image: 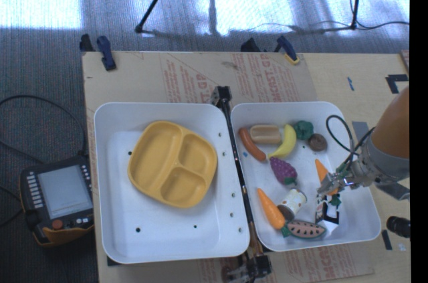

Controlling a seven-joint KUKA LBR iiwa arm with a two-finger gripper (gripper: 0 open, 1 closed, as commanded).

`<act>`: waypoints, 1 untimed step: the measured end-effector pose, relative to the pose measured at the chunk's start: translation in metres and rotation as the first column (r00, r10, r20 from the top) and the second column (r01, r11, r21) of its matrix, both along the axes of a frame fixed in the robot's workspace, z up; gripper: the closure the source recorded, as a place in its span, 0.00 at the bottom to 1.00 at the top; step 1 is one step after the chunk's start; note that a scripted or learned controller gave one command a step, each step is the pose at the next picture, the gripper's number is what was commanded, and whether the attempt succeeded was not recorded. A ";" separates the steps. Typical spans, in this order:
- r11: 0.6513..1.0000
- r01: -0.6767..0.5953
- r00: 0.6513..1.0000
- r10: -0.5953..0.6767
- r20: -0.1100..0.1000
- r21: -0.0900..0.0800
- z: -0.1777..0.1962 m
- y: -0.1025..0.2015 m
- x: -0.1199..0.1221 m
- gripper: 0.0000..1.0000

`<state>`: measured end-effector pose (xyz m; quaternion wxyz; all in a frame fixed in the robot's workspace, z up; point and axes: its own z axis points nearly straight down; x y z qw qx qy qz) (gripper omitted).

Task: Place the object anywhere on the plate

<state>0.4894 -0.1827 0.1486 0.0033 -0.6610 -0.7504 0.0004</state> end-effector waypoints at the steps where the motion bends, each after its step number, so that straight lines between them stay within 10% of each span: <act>1: 1.000 0.000 1.000 0.000 0.000 0.000 0.000 0.000 0.000 0.00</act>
